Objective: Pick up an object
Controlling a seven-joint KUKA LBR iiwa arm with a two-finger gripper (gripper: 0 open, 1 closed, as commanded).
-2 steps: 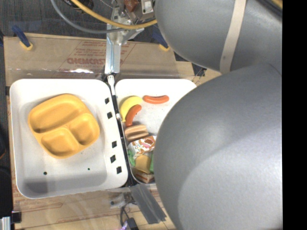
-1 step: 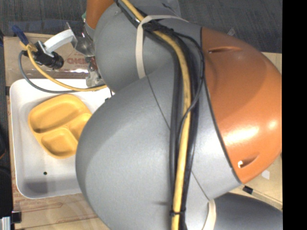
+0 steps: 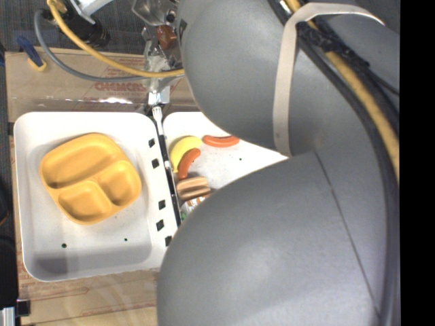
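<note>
The end effector is hidden beneath the grey arm (image 3: 292,182), so I cannot tell its state. Just past the arm's edge, the right bin (image 3: 224,160) holds a yellow piece (image 3: 182,145), two orange sausage shapes (image 3: 220,140) and a tan block (image 3: 192,186). The left bin (image 3: 30,202) carries a yellow divided tray (image 3: 90,176).

A yellow divided tray (image 3: 90,177) lies in the left bin (image 3: 27,202), while the grey arm (image 3: 285,182) covers most of the right bin (image 3: 224,161).
</note>
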